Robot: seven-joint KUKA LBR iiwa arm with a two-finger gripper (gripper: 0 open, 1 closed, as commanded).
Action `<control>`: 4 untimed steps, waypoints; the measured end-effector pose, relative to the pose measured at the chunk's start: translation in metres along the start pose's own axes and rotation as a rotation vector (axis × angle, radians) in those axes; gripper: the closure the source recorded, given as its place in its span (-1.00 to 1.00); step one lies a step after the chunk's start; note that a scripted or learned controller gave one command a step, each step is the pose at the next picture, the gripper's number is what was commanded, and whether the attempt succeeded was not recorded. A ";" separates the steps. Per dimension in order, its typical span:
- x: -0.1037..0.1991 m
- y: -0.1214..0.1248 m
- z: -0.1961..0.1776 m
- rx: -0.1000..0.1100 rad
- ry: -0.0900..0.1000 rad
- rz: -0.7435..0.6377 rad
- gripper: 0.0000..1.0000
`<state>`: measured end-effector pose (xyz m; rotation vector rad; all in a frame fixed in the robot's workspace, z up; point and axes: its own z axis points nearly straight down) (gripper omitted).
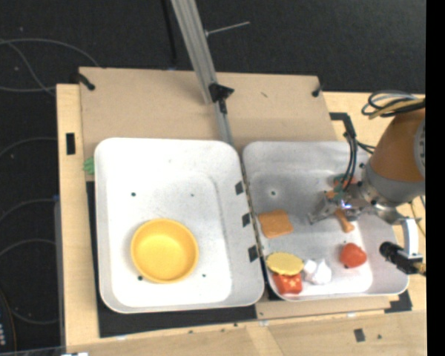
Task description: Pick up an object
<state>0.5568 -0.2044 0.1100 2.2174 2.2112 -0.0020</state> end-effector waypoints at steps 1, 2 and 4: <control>-0.001 0.002 -0.014 -0.006 0.001 0.005 1.00; 0.002 0.009 -0.076 -0.002 0.005 -0.006 1.00; -0.004 0.020 -0.151 0.005 0.007 -0.008 1.00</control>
